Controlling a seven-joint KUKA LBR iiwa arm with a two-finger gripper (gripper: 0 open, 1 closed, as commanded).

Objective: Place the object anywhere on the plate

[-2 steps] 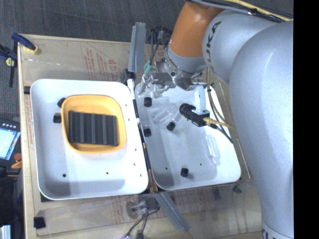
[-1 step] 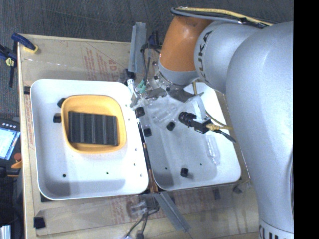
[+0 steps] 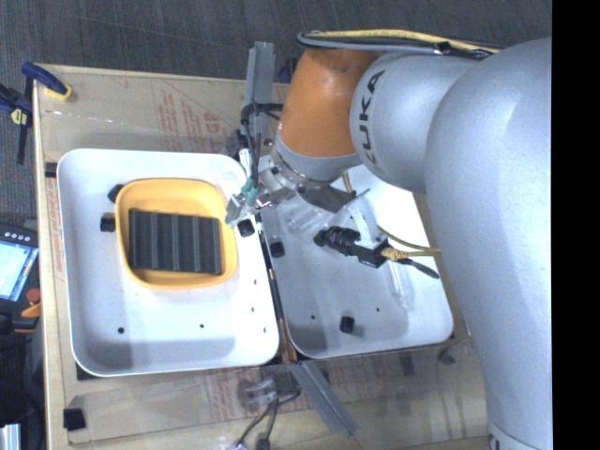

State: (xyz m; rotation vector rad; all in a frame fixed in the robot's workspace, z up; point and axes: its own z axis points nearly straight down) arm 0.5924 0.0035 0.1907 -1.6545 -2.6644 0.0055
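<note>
A yellow plate (image 3: 165, 193) with rounded corners lies in the left white bin (image 3: 150, 345). On it rests a dark grey ridged block (image 3: 178, 242), flat and covering most of the plate's middle. My gripper (image 3: 246, 201) hangs at the plate's upper right corner, over the divide between the two bins, apart from the block. The orange wrist band and the grey arm hide most of the gripper from above.
The right white bin (image 3: 375, 331) lies under the arm, with a small black piece (image 3: 347, 324) near its front and another (image 3: 275, 247) by its left wall. Small black bits (image 3: 106, 221) sit left of the plate. Bare bin floor lies in front of the plate.
</note>
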